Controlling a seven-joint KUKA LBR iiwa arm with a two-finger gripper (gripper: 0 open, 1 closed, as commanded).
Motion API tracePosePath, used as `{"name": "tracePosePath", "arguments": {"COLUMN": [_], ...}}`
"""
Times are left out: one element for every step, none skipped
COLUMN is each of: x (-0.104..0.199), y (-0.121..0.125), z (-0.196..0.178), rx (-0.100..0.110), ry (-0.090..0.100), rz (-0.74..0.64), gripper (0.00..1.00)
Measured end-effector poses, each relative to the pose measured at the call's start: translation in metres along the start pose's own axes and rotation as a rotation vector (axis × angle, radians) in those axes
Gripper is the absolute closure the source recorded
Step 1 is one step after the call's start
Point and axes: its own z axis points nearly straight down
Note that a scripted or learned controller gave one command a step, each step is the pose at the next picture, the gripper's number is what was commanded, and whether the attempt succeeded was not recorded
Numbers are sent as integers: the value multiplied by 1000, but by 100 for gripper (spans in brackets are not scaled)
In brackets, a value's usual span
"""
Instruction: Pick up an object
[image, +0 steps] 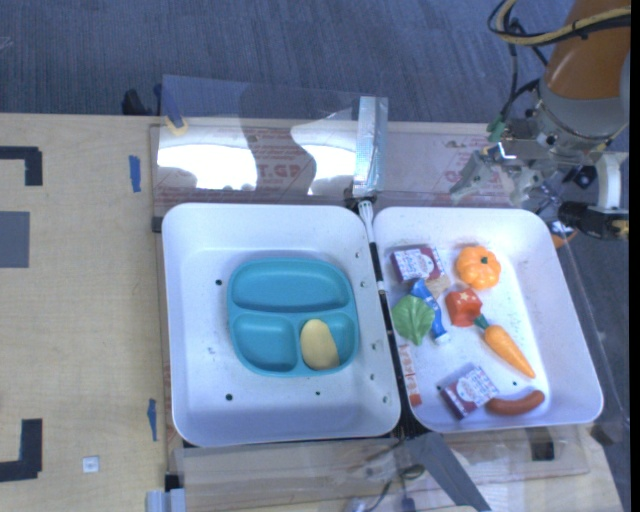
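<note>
From the overhead camera, here I am: my gripper hangs at the upper right, past the far rim of the right bin, orange band just above it. Are my jaws open or closed? I cannot tell from here; the wrist hardware is a tangle of grey and cables. Nothing is visibly caught in them.

Nearest to my jaws, just below and a little left, sits the small orange pumpkin. Left of that lies a maroon packet. Further down from me there's the red pepper, touching the top of the carrot, which slants away towards the near right corner. Beside the pepper, a blue wrapper and a green leaf overlap. Furthest from my jaws in this bin: a second maroon packet and a sausage along the near rim.

Well off to my left, the left bin carries a teal divided tray, with a yellow potato in its lower right compartment.
</note>
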Motion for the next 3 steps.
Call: {"name": "tracePosePath", "arguments": {"x": [-38,-54,-56], "y": [-29,-9,-15], "z": [117,78,172], "rx": [10,-8,-24], "ry": [1,-5,-11], "rz": [-117,-447,-452], "gripper": [0,0,0]}}
